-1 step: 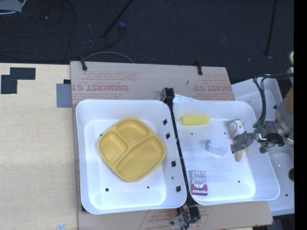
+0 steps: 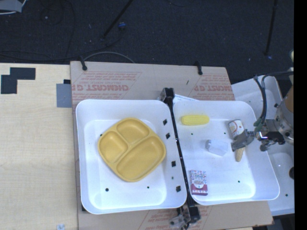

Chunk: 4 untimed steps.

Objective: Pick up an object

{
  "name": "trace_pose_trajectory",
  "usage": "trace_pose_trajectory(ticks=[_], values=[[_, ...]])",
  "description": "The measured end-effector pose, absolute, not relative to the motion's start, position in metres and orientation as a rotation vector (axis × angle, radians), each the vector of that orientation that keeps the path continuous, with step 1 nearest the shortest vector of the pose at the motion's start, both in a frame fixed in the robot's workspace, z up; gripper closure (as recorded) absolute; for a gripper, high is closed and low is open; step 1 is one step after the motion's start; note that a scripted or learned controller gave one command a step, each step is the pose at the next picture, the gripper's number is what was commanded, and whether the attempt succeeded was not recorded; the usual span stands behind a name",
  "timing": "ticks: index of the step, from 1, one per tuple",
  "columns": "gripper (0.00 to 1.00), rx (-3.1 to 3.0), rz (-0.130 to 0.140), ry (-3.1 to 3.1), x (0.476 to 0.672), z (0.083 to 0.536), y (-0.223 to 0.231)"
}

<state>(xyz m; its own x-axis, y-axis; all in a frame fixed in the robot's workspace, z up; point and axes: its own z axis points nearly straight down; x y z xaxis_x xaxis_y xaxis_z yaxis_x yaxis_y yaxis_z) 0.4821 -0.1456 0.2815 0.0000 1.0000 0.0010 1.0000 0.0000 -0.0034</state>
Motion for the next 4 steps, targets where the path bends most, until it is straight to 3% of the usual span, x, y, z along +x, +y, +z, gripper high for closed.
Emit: trace_pose_trajectory(ticks=[3, 4], values=[[0.00, -2.216, 0.006, -2.215, 0.487, 0.139, -0.122], [1.00, -2.224, 0.004, -2.211, 0.487, 0.151, -0.124]])
